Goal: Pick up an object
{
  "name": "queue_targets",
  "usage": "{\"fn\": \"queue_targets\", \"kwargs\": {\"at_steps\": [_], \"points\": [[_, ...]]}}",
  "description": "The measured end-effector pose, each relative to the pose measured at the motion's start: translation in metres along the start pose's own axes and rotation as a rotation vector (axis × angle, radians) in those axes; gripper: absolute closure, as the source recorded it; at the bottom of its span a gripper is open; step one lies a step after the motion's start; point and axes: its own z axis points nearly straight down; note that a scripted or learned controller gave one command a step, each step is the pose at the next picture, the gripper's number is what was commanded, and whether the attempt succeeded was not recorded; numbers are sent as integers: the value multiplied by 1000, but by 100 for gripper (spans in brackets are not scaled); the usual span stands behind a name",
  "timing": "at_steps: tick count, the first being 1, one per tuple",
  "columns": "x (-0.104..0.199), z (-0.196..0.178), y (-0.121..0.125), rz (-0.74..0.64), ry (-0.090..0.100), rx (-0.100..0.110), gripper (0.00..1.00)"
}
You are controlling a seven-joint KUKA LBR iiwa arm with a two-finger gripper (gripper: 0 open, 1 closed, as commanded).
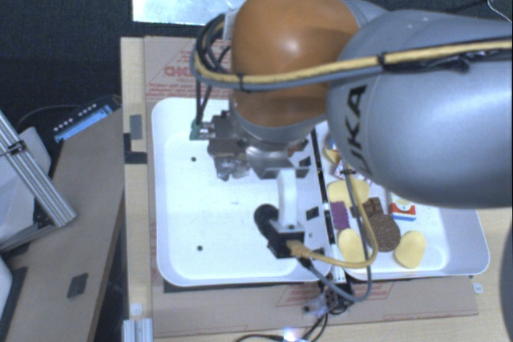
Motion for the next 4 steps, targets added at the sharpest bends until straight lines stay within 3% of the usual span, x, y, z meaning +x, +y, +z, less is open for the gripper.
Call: {"fn": "queue_targets", "kwargs": {"at_steps": [1,2,3,4], "points": [[-2,-164,24,1,11,-26,100],[-1,-35,-2,5,-3,6,100],[-1,-158,0,2,9,-18,100],[-1,15,0,6,-3,5,100]]}}
